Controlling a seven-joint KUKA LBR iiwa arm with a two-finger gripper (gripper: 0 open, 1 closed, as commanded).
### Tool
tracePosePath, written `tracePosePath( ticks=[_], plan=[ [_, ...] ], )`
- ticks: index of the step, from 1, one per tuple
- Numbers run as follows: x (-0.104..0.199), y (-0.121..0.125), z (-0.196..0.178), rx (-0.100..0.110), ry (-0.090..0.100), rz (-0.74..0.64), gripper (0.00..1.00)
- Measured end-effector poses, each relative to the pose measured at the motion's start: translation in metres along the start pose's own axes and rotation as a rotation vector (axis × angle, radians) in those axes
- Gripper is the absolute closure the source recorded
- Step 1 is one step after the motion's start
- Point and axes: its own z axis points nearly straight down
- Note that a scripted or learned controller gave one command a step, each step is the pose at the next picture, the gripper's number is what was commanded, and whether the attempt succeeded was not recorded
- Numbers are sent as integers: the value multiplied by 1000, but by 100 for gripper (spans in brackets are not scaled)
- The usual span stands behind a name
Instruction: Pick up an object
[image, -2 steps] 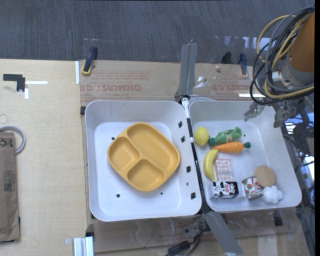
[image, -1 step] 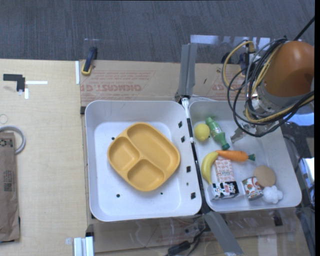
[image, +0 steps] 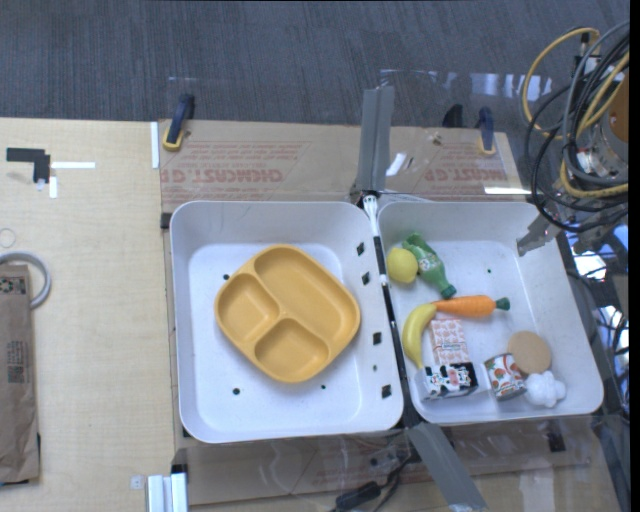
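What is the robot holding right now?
Nothing that can be seen. The arm is up at the right edge, above the right bin, and the carrot, banana and other things lie in that bin.

The left bin (image: 190, 330) holds one yellow divided plate (image: 288, 312) at its middle, with bare floor all around it. In the right bin (image: 560, 300), the lemon (image: 401, 265), green bottle (image: 427, 260), carrot (image: 472, 307), banana (image: 415, 332), cartons (image: 449, 355), can (image: 505, 377), cookie (image: 529, 351) and white ball (image: 544, 389) crowd the left and near parts; its far right corner lies open. Cables (image: 575, 110) hang beyond that corner.
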Motion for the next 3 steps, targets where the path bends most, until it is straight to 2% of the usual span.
tracePosePath(
  ticks=[1,2,3],
  plan=[
    [-10,39,-57,-2,-1,-321,0],
    [-48,-29,10,-4,-2,-489,0],
    [-84,8,142,-4,-3,-765,0]
  ],
)
